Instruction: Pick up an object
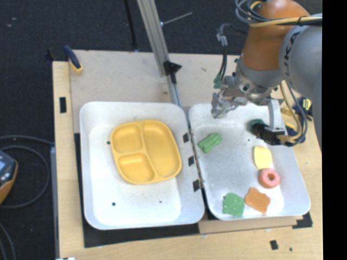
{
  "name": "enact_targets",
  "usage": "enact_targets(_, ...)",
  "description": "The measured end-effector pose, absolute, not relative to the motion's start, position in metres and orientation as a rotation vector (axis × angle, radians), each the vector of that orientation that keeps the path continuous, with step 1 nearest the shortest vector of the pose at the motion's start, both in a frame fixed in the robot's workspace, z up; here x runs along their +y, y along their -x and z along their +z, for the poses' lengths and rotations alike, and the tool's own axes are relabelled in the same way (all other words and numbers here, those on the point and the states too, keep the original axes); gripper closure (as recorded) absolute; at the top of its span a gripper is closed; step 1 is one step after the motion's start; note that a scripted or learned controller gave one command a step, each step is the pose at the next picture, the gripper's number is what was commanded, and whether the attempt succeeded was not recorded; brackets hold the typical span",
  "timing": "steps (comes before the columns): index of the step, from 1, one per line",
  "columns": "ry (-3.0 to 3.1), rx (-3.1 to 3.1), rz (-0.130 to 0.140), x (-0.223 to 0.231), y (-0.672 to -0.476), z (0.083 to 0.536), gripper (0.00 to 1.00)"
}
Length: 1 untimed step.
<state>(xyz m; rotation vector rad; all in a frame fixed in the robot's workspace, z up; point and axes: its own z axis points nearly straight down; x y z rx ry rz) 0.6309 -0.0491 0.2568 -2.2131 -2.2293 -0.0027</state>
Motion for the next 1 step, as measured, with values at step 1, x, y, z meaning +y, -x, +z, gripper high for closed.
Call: enact_targets(1,2.212,-2.229,-0.003,0.0,-0.6133,0.2646,1.0)
